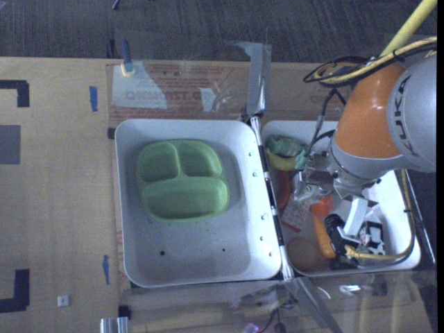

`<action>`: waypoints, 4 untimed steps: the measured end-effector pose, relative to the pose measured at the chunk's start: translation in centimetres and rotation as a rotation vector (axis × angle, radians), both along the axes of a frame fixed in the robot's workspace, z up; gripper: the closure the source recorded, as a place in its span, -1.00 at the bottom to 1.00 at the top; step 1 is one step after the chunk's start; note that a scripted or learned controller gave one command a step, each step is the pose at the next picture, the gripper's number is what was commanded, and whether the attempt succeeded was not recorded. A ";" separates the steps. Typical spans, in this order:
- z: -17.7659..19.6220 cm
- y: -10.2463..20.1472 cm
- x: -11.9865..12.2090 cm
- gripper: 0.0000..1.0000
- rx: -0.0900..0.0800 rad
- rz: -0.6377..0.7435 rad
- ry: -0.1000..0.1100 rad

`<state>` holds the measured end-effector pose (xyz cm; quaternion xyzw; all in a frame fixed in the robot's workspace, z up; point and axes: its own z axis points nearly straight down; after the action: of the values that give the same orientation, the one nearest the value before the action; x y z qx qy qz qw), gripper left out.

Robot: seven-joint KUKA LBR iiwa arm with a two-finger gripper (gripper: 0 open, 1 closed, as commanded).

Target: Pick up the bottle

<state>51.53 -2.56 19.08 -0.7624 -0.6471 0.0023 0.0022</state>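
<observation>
Bottle hard to pick out for sure, probably the clear plastic thing [297, 210] lying tilted in the right bin [409, 255], jammed in with a yellow-green toy [281, 152] and an orange piece [321, 233], likely just dumped there as clutter. End effector [320, 179] low over that pile, right beside the clear thing, buried under the wrist, so can't tell whether spread or pinched on anything. Left bin [125, 207] next door carrying a green divided plate [182, 179], well apart from the action on the table [55, 186].

Green tray [183, 179] — left bin [201, 259]
</observation>
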 end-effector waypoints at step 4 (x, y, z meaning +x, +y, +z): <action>0.6 10.4 4.2 1.00 -0.002 -0.103 -0.001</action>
<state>55.77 7.84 19.64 -0.7946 -0.6072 0.0022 0.0013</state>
